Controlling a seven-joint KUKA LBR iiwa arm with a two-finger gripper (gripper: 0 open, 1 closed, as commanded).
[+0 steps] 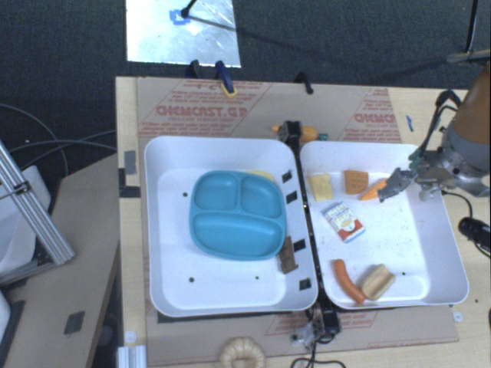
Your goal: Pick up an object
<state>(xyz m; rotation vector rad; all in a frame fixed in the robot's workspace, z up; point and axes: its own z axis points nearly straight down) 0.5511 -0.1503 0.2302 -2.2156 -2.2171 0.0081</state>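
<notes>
The right bin (449, 278) holds several small items. Along its back lie a pale yellow square (321, 186), a tan square (355, 181) and a small orange wedge (370, 193). A white packet with red and blue print (344, 222) lies in the middle. Near the front edge are a red sausage (347, 280) and a bread roll (377, 280). My gripper (389, 189) reaches in from the right, low over the back of this bin, its dark tip right against the orange wedge. Whether it grips the wedge is unclear.
The left bin (165, 228) carries a blue divided plate (238, 215), with a brown piece (288, 256) at the plate's front right and a yellowish thing (261, 175) behind it. Black clips line the ridge between the bins (303, 221). A cable (476, 230) runs by the right rim.
</notes>
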